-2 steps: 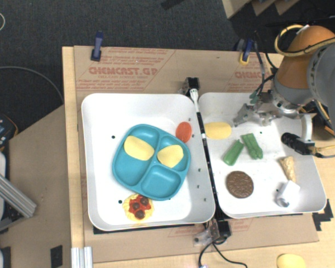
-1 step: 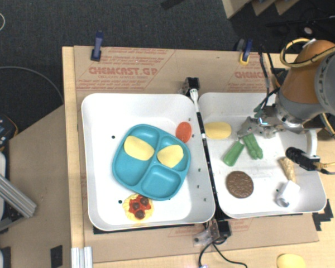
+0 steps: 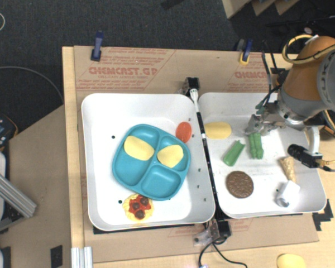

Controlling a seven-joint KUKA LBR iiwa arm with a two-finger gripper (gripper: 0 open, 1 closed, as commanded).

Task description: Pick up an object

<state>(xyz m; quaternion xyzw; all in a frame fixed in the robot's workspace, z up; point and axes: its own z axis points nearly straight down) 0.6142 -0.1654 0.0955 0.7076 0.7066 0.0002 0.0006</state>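
Approach step: gripper (image 3: 261, 126) low in right bin (image 3: 318, 197) above upright green piece (image 3: 256, 146), finger state cannot be told; next needs closing and lifting it.

You are looking at a thick, rounded arm (image 3: 315, 85) that comes in from the right. Its upper part is a broad orange band (image 3: 301, 71) with a smooth, glossy curve, and beneath that the casing turns grey, a lighter grey ring sitting at the wrist. Thin cables, one yellow and others dark, loop over and beside the orange section. Lower down, the wrist narrows into a small grey metal gripper (image 3: 261, 124), boxy and angular, with darker edges. You cannot make out any screws or printed markings at this size.
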